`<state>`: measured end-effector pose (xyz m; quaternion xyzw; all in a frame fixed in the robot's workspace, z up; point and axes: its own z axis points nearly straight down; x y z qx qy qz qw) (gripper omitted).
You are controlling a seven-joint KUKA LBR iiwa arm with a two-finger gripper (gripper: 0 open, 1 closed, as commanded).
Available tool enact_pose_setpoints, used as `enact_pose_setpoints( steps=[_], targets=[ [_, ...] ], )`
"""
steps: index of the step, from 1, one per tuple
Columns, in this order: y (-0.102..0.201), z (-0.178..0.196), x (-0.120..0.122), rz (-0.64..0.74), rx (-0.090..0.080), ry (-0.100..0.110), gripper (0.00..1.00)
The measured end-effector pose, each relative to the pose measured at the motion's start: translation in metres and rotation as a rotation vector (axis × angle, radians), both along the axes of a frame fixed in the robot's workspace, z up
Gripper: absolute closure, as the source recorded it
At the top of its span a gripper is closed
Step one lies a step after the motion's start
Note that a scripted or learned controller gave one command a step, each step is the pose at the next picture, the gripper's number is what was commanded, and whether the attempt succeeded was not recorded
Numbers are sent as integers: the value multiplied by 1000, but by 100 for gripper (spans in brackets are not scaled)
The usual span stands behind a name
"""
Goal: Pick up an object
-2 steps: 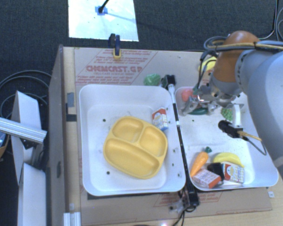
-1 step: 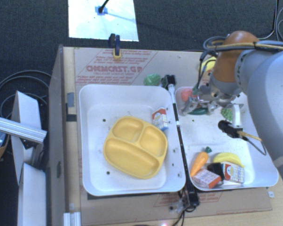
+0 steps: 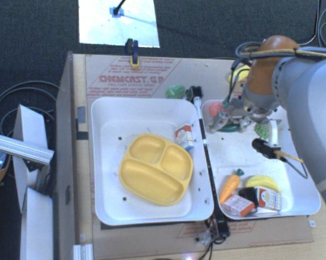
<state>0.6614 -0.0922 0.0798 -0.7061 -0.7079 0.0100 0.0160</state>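
Gripper (image 3: pixel 228 119) sits low in far corner of right bin (image 3: pixel 301 191), by a pink thing (image 3: pixel 215 109); can't tell jaw state. Likely pick: carrot (image 3: pixel 230 187), near front wall w/ banana (image 3: pixel 263 182) and small cartons (image 3: pixel 256 201). Prob. light, stiff plastic, smooth; grab across its middle. Tight beside centre divider; bin middle is open room. Left bin (image 3: pixel 106 145) has yellow tray (image 3: pixel 156 168).

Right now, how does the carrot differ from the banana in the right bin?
The carrot is orange with a green top; the banana is plain yellow. The carrot is straight and stands on a slant, green end up toward the bin's middle; the banana is curved and lies more across the picture. The carrot sits nearer the divider between the bins. Both lie in the right bin, near its front.
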Motion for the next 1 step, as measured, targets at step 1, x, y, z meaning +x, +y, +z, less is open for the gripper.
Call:
enact_pose_setpoints(
  steps=[1],
  targets=[
    [1,0,0,1,-3,-1,0]
  ],
)
